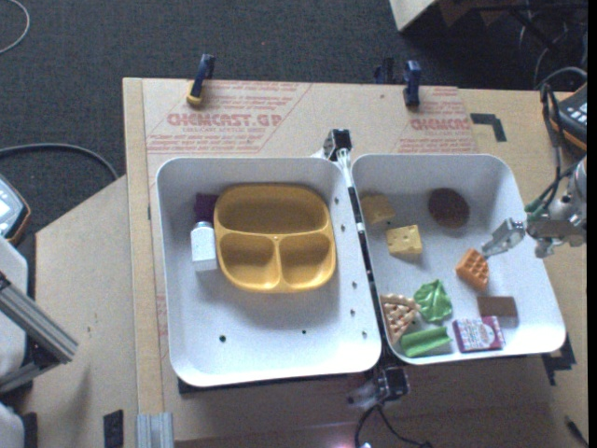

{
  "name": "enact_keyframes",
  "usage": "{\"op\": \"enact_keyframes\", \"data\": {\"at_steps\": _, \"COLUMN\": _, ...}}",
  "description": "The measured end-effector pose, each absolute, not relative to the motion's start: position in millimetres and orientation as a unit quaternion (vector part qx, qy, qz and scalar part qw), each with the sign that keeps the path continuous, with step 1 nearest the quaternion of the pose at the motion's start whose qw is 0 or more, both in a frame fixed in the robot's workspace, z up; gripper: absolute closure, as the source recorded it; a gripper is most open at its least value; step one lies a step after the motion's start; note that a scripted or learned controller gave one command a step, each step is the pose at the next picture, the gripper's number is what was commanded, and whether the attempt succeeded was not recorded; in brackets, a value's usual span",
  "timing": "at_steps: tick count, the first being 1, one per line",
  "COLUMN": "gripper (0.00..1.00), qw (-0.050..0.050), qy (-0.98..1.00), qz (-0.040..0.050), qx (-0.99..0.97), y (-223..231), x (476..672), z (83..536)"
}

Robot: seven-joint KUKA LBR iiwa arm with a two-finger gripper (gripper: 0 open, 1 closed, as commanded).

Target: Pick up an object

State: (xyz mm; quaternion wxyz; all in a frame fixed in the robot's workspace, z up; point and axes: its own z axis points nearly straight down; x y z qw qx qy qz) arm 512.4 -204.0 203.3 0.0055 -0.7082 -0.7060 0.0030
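Gripper (502, 239) comes in from the right, over the right bin (508, 180) near its right wall, just above & right of the orange waffle piece (473, 269). Two light fingers (508, 228) point left-down toward the waffle with a small gap showing btw them, so gripper looks open w/ nothing in it. Probably lined up that way bc the waffle is the nearest item to its tips; my guess is that's the target, tho the task names no specific object.

Waffle: small, orange, roughly square w/ a grid texture, lying flat on the bin floor. Apart from its neighbours, so fingers have room on both sides. The brown block (496, 306) sits below it, the green leaf (433, 300) to its left.

Other stuff in the right bin: cheese wedge (404, 241) w/ holes, tan bread-like piece (377, 209), dark round cookie (449, 207), pizza slice (398, 314), green pod (424, 343), pink packet (478, 333). All spread out loosely, likely so each can be picked singly.

Left bin (187, 343) holds a yellow divided plate (274, 236) w/ a white bottle (203, 246) & a dark purple item (205, 204) just beside its left edge. Both bins sit side by side on the surface (140, 250), clamped at the back.
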Motion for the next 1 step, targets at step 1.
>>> {"op": "enact_keyframes", "data": {"at_steps": 1, "gripper": 0.00, "qw": 0.000, "qy": -0.707, "qz": 0.0001, "qx": -0.707, "y": -203.9, "x": 515.4, "z": 209.1}}
